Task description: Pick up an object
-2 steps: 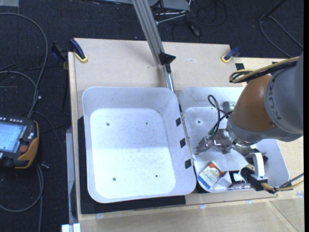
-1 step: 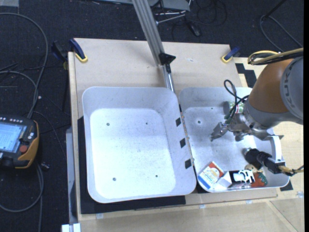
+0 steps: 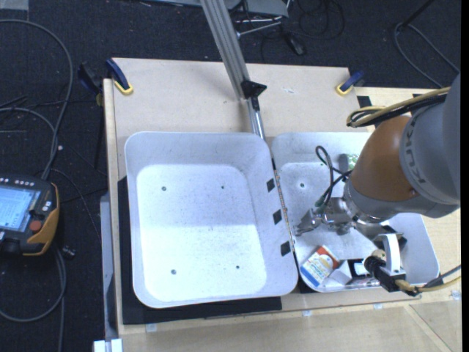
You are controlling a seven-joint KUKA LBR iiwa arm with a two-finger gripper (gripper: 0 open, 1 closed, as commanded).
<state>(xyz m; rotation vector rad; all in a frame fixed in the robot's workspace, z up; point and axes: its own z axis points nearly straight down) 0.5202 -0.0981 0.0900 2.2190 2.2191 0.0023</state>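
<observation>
Grey arm (image 3: 399, 163) low over right bin (image 3: 293, 149), claw (image 3: 322, 220) near its left wall, grip state unclear, small red-white-blue packet (image 3: 319, 265) just below, left bin (image 3: 198, 218) beside on counter (image 3: 183, 94)

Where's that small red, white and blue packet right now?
The packet lies at the near edge of the right bin, close to the divide between bins, just below the gripper.
</observation>
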